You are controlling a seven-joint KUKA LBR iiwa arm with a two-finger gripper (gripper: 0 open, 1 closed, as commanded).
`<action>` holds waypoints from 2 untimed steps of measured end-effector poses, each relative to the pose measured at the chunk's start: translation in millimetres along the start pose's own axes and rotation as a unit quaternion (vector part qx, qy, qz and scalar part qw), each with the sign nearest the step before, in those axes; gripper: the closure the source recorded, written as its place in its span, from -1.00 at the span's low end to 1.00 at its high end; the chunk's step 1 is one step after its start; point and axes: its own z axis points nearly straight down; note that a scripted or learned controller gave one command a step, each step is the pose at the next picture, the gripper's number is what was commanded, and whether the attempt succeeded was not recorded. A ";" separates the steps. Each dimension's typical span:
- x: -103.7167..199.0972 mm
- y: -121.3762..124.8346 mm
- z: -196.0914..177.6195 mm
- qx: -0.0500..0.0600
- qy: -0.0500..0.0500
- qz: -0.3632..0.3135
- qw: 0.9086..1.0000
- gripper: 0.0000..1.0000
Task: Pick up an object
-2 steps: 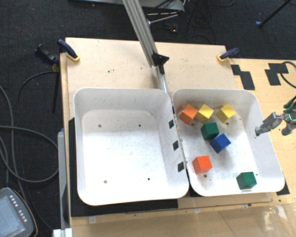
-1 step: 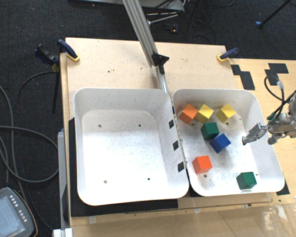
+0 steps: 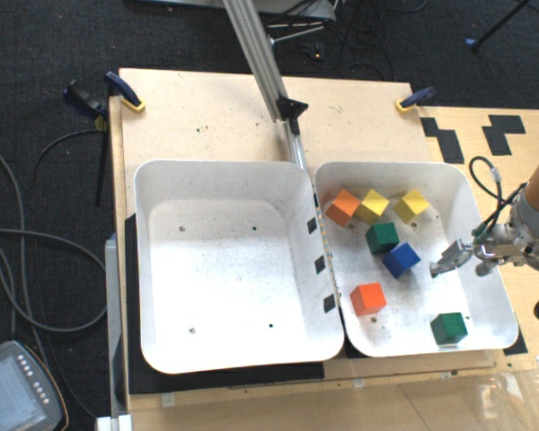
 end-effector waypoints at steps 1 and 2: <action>-2.1 0.2 63.8 0.001 0.000 0.000 1.000 -1.00; -2.7 2.6 49.7 -0.003 -0.001 0.000 1.000 1.00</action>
